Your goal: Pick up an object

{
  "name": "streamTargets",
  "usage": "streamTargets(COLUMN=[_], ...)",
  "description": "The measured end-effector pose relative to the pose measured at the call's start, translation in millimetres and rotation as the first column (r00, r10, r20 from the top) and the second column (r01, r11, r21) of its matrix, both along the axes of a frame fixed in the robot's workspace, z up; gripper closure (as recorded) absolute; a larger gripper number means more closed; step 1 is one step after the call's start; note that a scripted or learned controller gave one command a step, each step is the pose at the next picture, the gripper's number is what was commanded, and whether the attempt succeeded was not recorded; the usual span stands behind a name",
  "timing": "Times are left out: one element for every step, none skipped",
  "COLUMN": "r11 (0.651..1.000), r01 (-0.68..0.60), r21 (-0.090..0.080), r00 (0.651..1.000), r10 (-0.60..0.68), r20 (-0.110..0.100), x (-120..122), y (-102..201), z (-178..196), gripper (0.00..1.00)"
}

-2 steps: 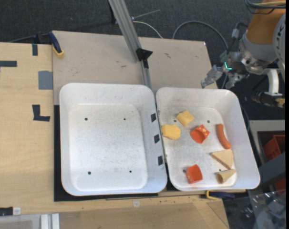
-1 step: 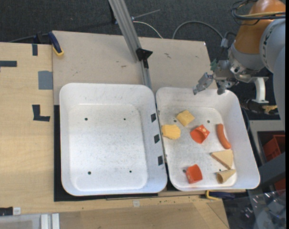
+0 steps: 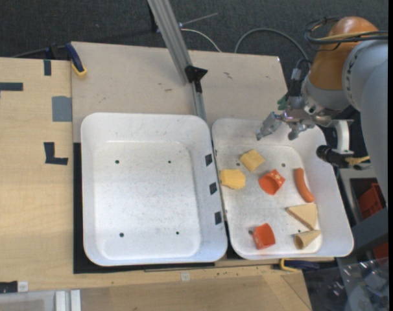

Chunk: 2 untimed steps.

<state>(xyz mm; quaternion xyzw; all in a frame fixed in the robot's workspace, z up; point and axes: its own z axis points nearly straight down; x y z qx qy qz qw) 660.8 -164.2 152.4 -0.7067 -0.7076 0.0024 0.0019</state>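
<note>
Lying lengthwise — sausage (image 3: pixel 303 184) points toward bin's (image 3: pixel 333 235) far edge.

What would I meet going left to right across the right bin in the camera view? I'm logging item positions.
Yellow rounded chunk → yellow cube-like block → orange-red cup-shaped piece → orange-red sausage. The lower pieces overlap these in order, so I left them out.

The grey arm (image 3: pixel 362 76) reaches in from the right, its orange band (image 3: pixel 339 50) at the far right. Its gripper (image 3: pixel 281 129) hangs low at the far side, fingers (image 3: pixel 266 128) spread apart and holding nothing.
</note>
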Motion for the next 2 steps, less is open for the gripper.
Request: streamTargets(r11=[1.000,1.000], r01=[-0.001,-0.003], r21=[0.000,-0.001], r00=[1.000,1.000], r10=[0.001,0.003], r20=[0.000,0.004], x=[1.4,2.7], y=[4.2,4.7], z=[-44.4,-31.0], gripper=[0.00,1.00])
